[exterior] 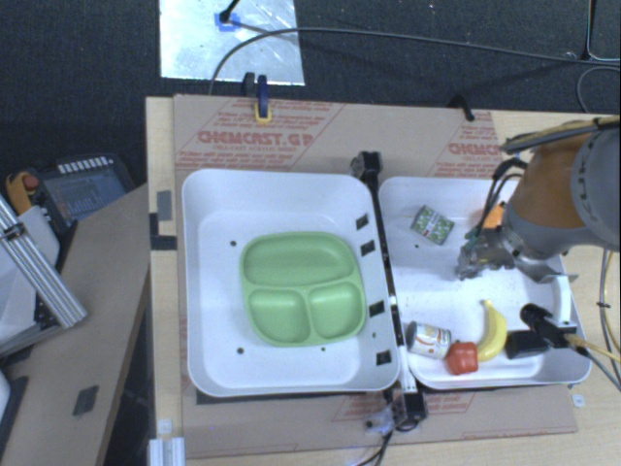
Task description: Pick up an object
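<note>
**Low in the right bin, nothing plainly in my grasp**

My gripper [473,257] is down in the right bin [427,304], near its middle. The things I could take lie on two sides of me. The small green packet [431,224] sits just up and to the left, lying flat and turned at a slant. The banana [494,330] lies below and slightly right, its long axis running roughly up and down the bin, curved, with its lower end beside the red pepper [463,357]. A small can [428,338] lies on its side left of the pepper. The packet looks the nearer target — I judge a short shift toward the far left would put me over it.

My fingers are hard to make out — dark, small, and merged with my wrist — so I cannot tell how far apart they are or whether anything is between them. My grey arm covers the bin's right side. The left bin [213,348] holds a green divided plate [301,289].
</note>
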Robot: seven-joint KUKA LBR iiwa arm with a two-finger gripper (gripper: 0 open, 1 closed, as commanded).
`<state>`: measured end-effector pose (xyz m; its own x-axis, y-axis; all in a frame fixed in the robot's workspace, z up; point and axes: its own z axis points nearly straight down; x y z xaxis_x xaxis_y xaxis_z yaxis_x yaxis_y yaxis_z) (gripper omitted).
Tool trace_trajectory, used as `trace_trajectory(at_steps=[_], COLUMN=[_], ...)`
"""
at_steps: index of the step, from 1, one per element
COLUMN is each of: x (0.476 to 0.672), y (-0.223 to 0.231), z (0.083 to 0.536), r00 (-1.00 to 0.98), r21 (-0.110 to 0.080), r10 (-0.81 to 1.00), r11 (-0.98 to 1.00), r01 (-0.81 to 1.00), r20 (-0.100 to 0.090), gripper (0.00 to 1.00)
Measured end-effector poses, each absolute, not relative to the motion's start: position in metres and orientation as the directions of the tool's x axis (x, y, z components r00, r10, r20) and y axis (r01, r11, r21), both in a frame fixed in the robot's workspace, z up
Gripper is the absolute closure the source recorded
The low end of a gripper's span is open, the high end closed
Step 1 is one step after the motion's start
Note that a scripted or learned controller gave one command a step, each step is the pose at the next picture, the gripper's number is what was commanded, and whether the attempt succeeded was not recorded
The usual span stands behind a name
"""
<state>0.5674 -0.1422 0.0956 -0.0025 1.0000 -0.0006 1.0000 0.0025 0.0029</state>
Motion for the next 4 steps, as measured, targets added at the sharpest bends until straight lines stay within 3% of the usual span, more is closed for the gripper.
trace_trajectory(at_steps=[3, 4], x=[0.572, 0.561], y=[-0.132, -0.077], z=[0.244, 0.251], r00=[-0.006, -0.010], r21=[0.006, 0.003], r10=[1.000, 1.000], r11=[0.006, 0.010], r01=[1.000, 1.000], r20=[-0.001, 0.002], gripper=[1.00, 1.00])
